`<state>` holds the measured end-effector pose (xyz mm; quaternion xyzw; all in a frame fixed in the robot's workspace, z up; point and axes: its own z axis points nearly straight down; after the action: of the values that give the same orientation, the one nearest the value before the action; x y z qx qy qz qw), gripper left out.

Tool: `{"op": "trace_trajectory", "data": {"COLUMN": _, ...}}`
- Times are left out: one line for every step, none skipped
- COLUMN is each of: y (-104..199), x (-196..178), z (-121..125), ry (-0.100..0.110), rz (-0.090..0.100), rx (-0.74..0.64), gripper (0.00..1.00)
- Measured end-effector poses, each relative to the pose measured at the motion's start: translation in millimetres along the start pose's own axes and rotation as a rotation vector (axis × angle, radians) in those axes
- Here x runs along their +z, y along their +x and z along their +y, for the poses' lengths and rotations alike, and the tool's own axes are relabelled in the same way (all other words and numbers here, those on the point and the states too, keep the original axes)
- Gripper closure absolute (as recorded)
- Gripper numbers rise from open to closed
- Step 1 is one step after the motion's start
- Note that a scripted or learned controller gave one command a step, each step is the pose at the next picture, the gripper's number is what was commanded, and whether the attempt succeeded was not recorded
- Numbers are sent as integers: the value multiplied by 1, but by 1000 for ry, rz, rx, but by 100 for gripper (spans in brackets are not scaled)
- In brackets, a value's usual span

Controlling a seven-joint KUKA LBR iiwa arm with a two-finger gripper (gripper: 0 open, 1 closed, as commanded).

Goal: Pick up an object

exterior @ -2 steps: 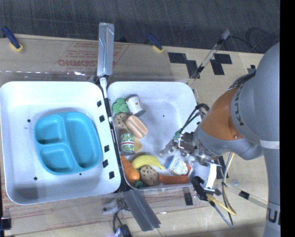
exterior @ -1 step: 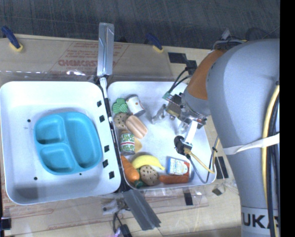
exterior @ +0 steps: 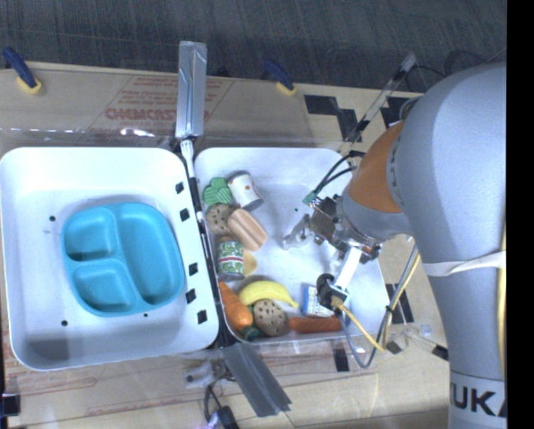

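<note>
My gripper [exterior: 296, 233] hangs low over the middle of the right bin [exterior: 289, 168], above bare white floor, with nothing seen in it. Just to its left lies a tan bread roll [exterior: 248, 229]. Along that bin's left side are a green toy [exterior: 216, 191], a small white can [exterior: 243, 189], a brown cookie [exterior: 217, 217] and a labelled can [exterior: 231, 258]. At the front lie a banana [exterior: 267, 291], a carrot [exterior: 235, 307], a second cookie [exterior: 268, 315], a red sausage [exterior: 316, 324] and a small blue-and-white packet [exterior: 312, 305].
The left bin [exterior: 25, 239] holds a blue divided tray [exterior: 122, 257]. A raised divider [exterior: 198, 239] separates the two bins. The arm's grey body and orange band [exterior: 374, 181] cover the right bin's right side.
</note>
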<state>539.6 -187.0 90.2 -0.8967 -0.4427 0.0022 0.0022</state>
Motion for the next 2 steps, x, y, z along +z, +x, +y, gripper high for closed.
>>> {"op": "trace_trajectory", "data": {"y": 10, "x": -49, "z": 24, "ry": 1, "rz": 0, "rx": 524, "gripper": 0}}
{"op": "trace_trajectory", "data": {"y": 35, "x": 0, "z": 80, "ry": 0, "rz": 2, "rx": 704, "gripper": 0}}
